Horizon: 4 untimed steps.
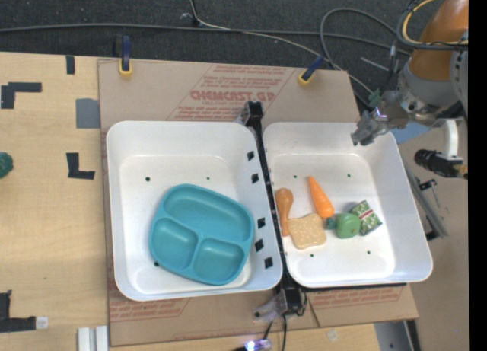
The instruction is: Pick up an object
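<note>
I am looking down on two white bins sitting side by side on a cardboard sheet. The right bin (pixel 396 189) is holding the loose items. The carrot (pixel 320 197) is lying near the middle of that bin, its long axis running on a diagonal: the narrow tip is pointing up and to the left in the view, the thicker end down and to the right. Just below and left of it, a slice of toast (pixel 307 231) is lying flat, and an orange-tan piece (pixel 284 208) is lying beside the divider with its long axis running nearly straight up and down the view, its lower end touching the toast. To the right of the carrot's thick end, a green round item (pixel 346 224) is sitting against a small green and white packet (pixel 367 218).

The left bin (pixel 129 151) is holding a teal compartment tray (pixel 201 233), resting on the bin floor toward the near side.

The arm is coming in from the right, its orange band (pixel 445 20) showing near the upper corner and the grey wrist angling down and left. The gripper (pixel 366 130) is hanging over the far right corner of the right bin, well apart from the carrot and the other items. I am seeing nothing between its fingers, but they are too dark and small for me to tell whether they are spread or pressed together.
</note>
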Motion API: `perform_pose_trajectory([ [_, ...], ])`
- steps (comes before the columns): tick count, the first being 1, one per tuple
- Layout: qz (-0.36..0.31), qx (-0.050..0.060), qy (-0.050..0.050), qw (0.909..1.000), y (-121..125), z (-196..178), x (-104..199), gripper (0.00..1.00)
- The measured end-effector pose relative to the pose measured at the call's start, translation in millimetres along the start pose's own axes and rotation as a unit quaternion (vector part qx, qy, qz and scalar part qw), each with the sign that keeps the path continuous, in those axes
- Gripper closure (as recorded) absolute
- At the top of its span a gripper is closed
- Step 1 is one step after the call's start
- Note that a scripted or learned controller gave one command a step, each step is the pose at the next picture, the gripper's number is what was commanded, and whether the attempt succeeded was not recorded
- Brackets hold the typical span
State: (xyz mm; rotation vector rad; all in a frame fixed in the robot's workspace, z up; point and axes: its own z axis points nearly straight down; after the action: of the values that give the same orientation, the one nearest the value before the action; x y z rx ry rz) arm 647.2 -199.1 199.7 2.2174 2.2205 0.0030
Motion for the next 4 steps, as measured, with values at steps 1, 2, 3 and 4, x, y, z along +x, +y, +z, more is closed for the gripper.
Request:
perform_pose_trajectory([
  [1,-0.002,0.003,0.001,1.0,-2.4,5.8,52.8,1.0],
  [2,-0.002,0.002,0.001,1.0,-13.2,-7.9,110.9,1.0],
  [3,-0.002,0.003,0.001,1.0,-20.9,-0.1,162.9,1.0],
  [4,-0.002,0.003,0.001,1.0,-29.5,-14.4,210.3,1.0],
])
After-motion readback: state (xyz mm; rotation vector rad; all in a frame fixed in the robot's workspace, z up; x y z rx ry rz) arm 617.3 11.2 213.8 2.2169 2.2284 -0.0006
